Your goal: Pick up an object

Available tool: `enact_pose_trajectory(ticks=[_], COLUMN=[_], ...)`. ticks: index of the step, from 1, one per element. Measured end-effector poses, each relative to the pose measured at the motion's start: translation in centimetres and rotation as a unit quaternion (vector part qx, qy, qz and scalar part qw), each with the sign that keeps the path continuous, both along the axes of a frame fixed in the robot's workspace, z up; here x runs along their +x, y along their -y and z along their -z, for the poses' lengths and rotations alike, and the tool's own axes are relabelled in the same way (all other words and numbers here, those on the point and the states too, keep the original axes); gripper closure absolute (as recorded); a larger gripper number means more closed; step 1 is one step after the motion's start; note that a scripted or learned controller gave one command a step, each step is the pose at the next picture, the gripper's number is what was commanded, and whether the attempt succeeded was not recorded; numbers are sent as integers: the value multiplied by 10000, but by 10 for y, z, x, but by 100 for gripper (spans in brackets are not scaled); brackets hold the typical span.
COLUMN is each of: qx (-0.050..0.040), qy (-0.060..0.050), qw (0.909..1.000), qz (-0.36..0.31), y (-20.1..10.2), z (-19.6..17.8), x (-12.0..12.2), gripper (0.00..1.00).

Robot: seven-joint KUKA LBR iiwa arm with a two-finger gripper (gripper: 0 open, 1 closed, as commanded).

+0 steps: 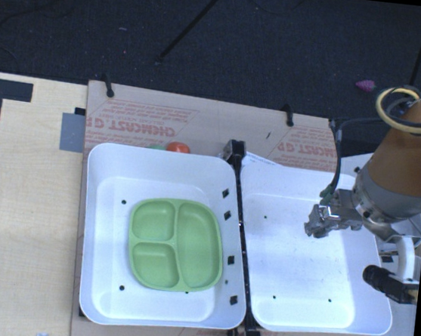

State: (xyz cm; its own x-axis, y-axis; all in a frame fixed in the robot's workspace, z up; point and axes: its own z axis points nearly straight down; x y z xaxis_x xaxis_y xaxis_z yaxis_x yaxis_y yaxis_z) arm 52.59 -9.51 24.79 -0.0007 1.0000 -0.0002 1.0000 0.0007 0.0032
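A slanted overhead view of a tabletop [14,215] carrying two shallow white bins side by side on a sheet of cardboard [200,128]. The left bin [110,181] holds a light green plate [176,244] with three compartments, lying flat near the middle of its floor. The right bin [294,295] has bare floor under the arm.

The grey arm [402,156], with its orange band, reaches in from the right and hangs over the right bin. Its claw [318,224] is over the upper part of that bin, pointing toward the divider between the bins. The claw is small and dark here, so whether it is apart or together cannot be told. Nothing can be seen held in it.

By my reading, the pick has not started: this is the approach stage. The plate is the only clear thing to take, and it sits well apart from the claw, across the divider. The next move likely calls for travelling left over the divider, then descending onto the plate's thin rim, a tricky hold.

A small red thing [177,148] lies just behind the left bin's far wall. Beyond the cardboard is dark floor with cables.
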Motion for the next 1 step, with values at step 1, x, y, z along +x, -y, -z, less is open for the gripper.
enact_pose_trajectory(ticks=[1], qx=[13], qy=[-36], qw=[10000], qz=[-21], y=[-61], z=[1], x=[-4], gripper=[100])
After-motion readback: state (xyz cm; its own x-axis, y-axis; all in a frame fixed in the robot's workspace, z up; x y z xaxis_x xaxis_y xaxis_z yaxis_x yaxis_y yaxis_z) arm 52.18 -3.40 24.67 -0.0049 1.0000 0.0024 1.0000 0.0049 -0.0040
